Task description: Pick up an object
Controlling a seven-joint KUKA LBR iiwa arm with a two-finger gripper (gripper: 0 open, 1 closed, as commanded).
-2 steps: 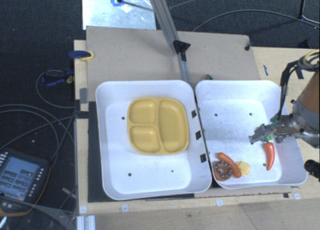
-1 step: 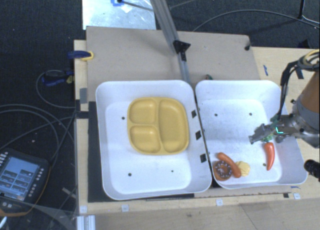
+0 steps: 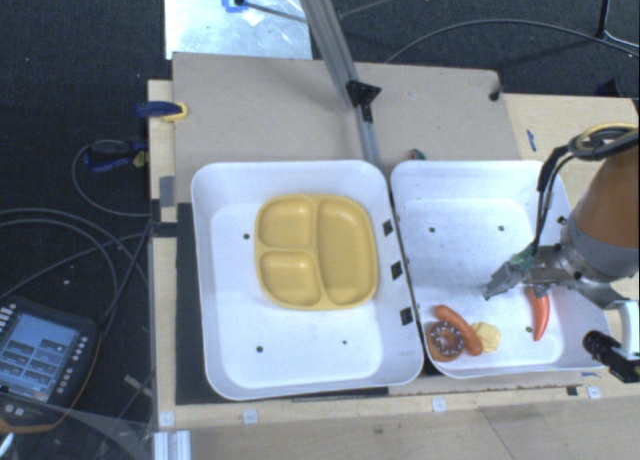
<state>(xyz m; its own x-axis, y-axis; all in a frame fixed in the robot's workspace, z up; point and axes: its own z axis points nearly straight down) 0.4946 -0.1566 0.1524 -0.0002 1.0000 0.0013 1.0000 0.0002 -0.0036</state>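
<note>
The tool (image 3: 508, 280) hangs low in the right bin (image 3: 470, 188), reaching in from the right. Its tip is small and dark, and I cannot tell how it is set. A red pepper (image 3: 540, 314) lies just below and to the right of the tool, very close to it, maybe touching. It is not clear that the tool has it.

At the front of the same bin, down and left of the tool, lie a brown donut (image 3: 443, 340), an orange sausage (image 3: 459, 328) leaning on it, and a small pale yellow bit (image 3: 487, 334) beside them. These three sit close together, near the tool but apart from it.

The arm's big grey and orange body covers the right side of this bin.

The left bin (image 3: 225, 278) has a yellow plate (image 3: 317, 251) with three parts. Both bins sit on the counter (image 3: 260, 108).
</note>
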